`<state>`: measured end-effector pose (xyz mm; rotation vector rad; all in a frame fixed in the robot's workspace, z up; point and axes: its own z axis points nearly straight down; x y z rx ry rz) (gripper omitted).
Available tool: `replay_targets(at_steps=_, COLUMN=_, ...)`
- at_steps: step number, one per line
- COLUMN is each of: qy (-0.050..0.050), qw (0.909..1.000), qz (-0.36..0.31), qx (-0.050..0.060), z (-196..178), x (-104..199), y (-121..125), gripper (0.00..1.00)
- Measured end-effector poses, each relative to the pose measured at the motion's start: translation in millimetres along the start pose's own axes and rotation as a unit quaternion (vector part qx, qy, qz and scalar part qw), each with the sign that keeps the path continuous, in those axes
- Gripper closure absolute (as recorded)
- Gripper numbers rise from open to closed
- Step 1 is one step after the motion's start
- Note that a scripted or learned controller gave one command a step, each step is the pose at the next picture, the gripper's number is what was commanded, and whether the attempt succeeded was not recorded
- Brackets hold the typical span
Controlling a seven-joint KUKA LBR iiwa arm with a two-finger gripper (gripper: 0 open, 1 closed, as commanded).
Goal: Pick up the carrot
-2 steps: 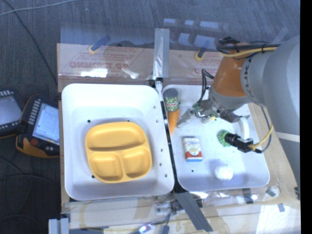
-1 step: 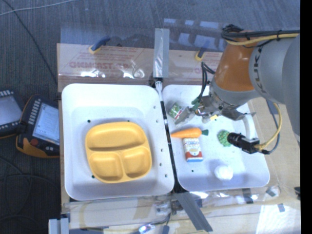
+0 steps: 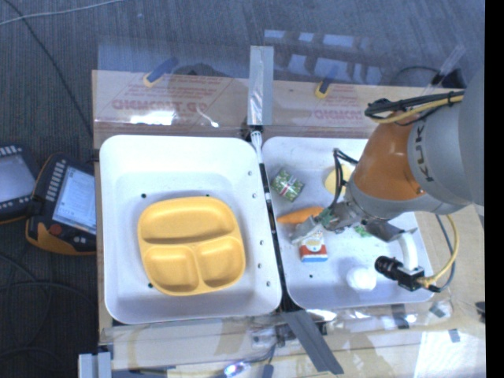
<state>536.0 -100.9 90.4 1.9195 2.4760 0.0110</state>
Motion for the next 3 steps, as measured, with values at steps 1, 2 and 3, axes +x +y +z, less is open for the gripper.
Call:
replay_targets(at_steps=1, qy=0.001, qw=0.9978, qz=0.067, qx=0.001, z=1.4, x=-40.4, y=49.6, gripper=0.00)
replay_targets(at_steps=2, qy=0.002, qw=0.9978, qz=0.066, qx=0.001, z=-7.3, x=-39.1, y=51.1, gripper=1.00)
replay_targets(at_steps=3, qy=-0.001, qw=0.9882, qz=0.153, qx=0.008, z=-89.9, x=2.3, y=109.7, gripper=1.00)
